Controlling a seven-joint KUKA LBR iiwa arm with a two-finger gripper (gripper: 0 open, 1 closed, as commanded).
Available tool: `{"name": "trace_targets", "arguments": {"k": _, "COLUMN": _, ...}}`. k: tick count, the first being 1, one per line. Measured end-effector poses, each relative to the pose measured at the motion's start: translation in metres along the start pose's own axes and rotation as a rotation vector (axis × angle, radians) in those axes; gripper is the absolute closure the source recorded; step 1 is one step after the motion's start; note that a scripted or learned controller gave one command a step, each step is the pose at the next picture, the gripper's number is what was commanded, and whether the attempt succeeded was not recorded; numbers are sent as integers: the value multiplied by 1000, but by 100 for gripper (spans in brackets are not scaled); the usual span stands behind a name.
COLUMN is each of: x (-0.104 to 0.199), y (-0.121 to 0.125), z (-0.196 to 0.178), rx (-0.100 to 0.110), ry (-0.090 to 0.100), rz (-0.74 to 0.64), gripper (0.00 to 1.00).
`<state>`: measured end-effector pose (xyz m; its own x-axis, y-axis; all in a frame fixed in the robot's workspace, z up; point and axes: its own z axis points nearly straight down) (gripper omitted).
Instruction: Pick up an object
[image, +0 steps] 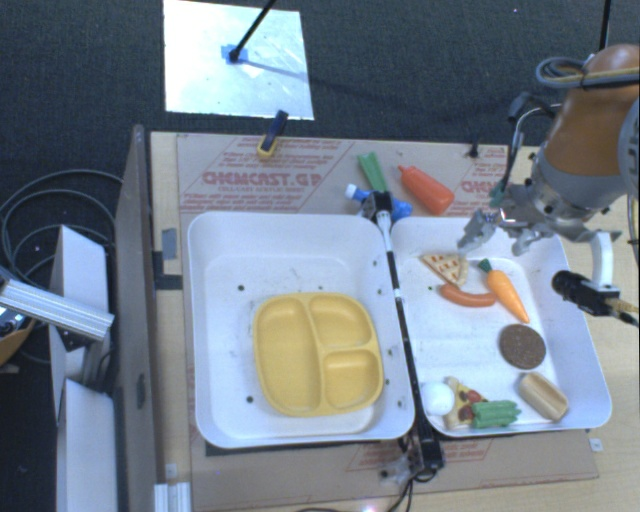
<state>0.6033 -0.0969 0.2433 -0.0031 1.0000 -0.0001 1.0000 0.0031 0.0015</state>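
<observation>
So the arm (590, 130) comes in from the right, hunched over the far end of the right bin (590, 385). Left bin (225, 300) has a yellow divided plate (318, 353). The gripper (503, 232) hovers with its fingers spread, nothing between them, just above the carrot (506, 291), with the pizza slice (446, 266) and sausage (467, 296) right nearby.

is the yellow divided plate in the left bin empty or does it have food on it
Empty. The yellow divided plate shows bare yellow in all three compartments; the toy food, such as the carrot, lies in the right bin.
</observation>
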Motion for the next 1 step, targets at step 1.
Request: {"name": "trace_targets", "arguments": {"k": 1, "x": -60, "y": 26, "z": 38, "rx": -3, "ry": -3, "rz": 4, "gripper": 0}}
